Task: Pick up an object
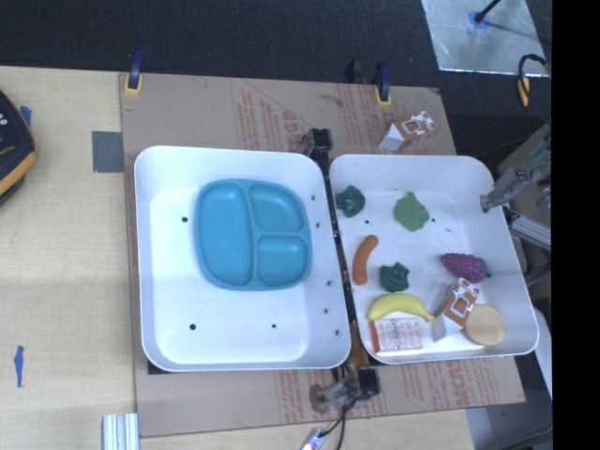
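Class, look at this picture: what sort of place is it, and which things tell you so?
Probably a robot test bench in a lab: two white bins clamped on cardboard, toy food such as a banana and grapes, and a blue divided plate.

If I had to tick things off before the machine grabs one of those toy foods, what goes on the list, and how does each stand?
1. Things to pick lie in the right bin: ok.
2. Gripper is near that bin: ok, at its right rim.
3. Jaws open or shut: cannot tell.
4. A piece lies apart from its neighbours: ok, the sausage.
5. Banana free to lift: not ok, it touches the small carton.
6. Blue tray out of the way: ok, in the left bin.
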{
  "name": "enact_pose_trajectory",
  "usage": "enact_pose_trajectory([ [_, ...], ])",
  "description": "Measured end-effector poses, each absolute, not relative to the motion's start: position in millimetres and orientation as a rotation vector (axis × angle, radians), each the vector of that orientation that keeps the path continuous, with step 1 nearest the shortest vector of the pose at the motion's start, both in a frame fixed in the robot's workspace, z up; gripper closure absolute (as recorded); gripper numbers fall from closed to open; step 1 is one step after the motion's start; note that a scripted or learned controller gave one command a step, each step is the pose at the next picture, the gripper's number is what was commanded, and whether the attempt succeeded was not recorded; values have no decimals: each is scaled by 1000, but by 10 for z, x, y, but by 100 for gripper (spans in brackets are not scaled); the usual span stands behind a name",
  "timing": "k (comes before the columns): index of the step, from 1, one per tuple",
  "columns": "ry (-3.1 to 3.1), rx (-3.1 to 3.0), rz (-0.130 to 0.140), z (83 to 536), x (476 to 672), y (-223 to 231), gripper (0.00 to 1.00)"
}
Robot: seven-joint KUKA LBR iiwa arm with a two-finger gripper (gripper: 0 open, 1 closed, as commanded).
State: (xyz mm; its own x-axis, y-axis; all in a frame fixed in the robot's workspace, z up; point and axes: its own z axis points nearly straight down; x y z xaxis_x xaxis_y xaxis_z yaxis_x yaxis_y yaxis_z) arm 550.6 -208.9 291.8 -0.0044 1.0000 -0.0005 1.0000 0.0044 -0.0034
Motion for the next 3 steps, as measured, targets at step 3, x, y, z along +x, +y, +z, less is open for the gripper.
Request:
enact_pose_trajectory([
  [3, -2229, -2213, 3, 921, 6023, -1415, 0],
])
